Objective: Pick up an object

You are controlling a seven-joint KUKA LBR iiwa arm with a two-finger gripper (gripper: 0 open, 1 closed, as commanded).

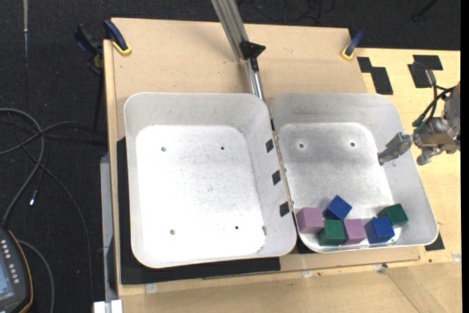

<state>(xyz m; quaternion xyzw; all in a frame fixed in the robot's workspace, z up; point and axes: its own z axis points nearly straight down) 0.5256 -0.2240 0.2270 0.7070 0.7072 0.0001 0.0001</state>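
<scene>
Six blocks (350, 223), blue, green and pink, cluster in the right bin's (322, 121) near corner. Gripper (399, 146) hangs at that bin's right rim, fingers spread, holding nothing.

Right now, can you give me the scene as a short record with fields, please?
gripper: the gripper hangs over the right bin's right edge
right bin: six blocks near its front edge
blocks: two blue blocks, two green blocks, two pink blocks
left bin: white, beside the right bin
held: nothing visibly between the fingers
</scene>
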